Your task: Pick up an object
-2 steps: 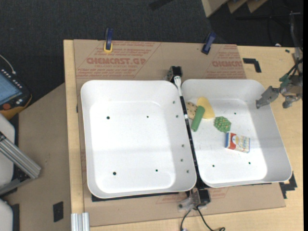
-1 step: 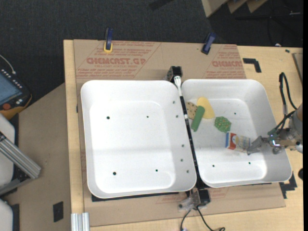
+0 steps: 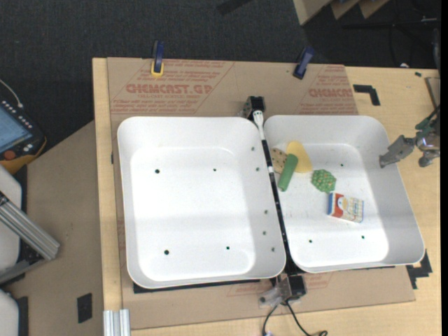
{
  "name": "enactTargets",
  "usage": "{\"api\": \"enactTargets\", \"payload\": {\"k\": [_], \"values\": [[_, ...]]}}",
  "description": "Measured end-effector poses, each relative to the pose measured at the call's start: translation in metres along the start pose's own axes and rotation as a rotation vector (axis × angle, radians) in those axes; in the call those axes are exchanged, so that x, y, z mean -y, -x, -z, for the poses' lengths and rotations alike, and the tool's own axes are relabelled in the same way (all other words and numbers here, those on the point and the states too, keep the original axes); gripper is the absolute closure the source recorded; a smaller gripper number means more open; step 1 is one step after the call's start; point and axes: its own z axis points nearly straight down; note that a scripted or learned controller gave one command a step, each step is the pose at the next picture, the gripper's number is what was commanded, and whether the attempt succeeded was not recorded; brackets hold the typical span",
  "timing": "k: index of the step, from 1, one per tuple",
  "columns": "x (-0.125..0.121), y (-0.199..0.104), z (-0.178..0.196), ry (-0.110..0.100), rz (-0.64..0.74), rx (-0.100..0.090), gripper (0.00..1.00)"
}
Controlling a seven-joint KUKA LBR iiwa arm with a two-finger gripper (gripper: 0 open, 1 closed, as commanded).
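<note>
The gripper (image 3: pixel 411 148) sits at the right bin's (image 3: pixel 392 247) right rim, whether spread or closed I cannot tell; inside lie a green cylinder (image 3: pixel 286 173) touching a yellow piece (image 3: pixel 297 152), a green ball (image 3: pixel 323 180), a small carton (image 3: pixel 346 207).
</note>
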Motion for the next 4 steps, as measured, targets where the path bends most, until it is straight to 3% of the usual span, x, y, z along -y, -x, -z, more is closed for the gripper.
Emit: {"api": "enactTargets", "payload": {"k": [1, 2, 3, 4], "values": [[-0.026, -0.055, -0.095, -0.024, 0.001, -0.012, 0.00], [-0.044, -0.085, -0.174, -0.021, -0.001, -0.010, 0.00], [-0.045, -0.082, -0.158, -0.012, -0.004, -0.006, 1.00], [-0.011, -0.134, -0.167, -0.016, -0.003, -0.008, 1.00]]}}
